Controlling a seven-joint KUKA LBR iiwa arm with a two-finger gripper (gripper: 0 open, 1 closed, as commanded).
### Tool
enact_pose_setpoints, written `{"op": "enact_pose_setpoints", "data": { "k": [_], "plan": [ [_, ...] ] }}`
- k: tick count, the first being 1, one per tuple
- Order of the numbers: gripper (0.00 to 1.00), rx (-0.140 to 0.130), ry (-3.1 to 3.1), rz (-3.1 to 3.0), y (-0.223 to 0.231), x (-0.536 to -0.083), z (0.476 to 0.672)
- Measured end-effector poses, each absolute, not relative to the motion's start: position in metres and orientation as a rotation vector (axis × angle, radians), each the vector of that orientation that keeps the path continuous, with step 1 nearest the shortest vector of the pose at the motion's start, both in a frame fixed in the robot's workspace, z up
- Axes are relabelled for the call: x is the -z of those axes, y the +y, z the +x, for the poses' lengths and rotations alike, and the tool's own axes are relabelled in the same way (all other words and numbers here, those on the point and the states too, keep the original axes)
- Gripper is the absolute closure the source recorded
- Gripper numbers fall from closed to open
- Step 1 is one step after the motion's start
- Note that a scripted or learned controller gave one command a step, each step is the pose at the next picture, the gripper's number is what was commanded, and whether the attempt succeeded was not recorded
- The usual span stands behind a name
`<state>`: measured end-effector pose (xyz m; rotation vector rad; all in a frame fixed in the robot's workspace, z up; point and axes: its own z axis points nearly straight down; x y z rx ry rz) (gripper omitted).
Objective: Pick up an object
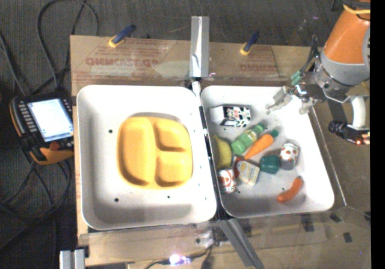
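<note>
The right bin (319,159) holds a heap of small items. Among them are a black-and-white box (236,115), a green bottle (248,138), an orange carrot (262,144), a yellow-green fruit (222,151), a teal piece (270,163), a small round can (289,154) and a red-orange chili (290,189). My gripper (292,102) hangs over the bin's far right corner, above and to the right of the box. It is open, with nothing between its fingers, and stands apart from every item.
A yellow divided tray (156,150) lies in the left bin (96,117). A metal post (199,51) rises behind the wall between the bins. A handheld pendant (43,122) lies off the bench's left side, and cables run across the floor.
</note>
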<state>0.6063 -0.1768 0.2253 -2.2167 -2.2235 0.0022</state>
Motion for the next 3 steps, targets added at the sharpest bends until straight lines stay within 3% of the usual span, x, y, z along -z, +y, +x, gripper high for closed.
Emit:
{"op": "enact_pose_setpoints", "data": {
  "k": [1, 2, 3],
  "plan": [
    [0.00, 0.001, -2.475, -1.936, -0.179, -0.104, 0.599],
    [0.00, 0.006, -2.444, -1.978, -0.209, -0.089, 0.652],
    [0.00, 0.001, -2.475, -1.933, -0.221, -0.114, 0.585]
  ]
}}
